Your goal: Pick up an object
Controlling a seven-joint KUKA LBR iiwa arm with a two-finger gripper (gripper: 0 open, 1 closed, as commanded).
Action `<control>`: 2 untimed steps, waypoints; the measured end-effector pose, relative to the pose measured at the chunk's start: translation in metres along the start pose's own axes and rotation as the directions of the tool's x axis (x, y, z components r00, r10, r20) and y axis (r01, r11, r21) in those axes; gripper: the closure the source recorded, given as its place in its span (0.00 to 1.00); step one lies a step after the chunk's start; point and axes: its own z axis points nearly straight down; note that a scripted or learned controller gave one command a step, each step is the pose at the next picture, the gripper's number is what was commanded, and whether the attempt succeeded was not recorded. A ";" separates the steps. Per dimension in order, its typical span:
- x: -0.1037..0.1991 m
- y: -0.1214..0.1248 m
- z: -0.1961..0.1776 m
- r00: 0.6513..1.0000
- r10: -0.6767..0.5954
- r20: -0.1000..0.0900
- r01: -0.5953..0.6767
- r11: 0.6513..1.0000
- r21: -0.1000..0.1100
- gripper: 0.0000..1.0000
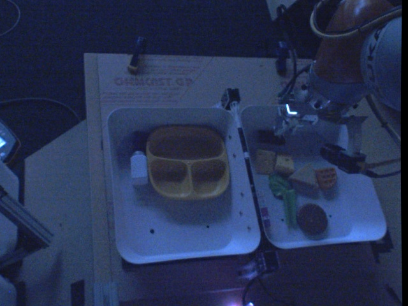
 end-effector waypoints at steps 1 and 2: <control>-0.006 0.008 -0.002 1.000 -0.001 0.002 0.001 1.000 -0.006 1.00; -0.004 0.008 -0.004 1.000 -0.001 0.002 0.001 1.000 -0.007 1.00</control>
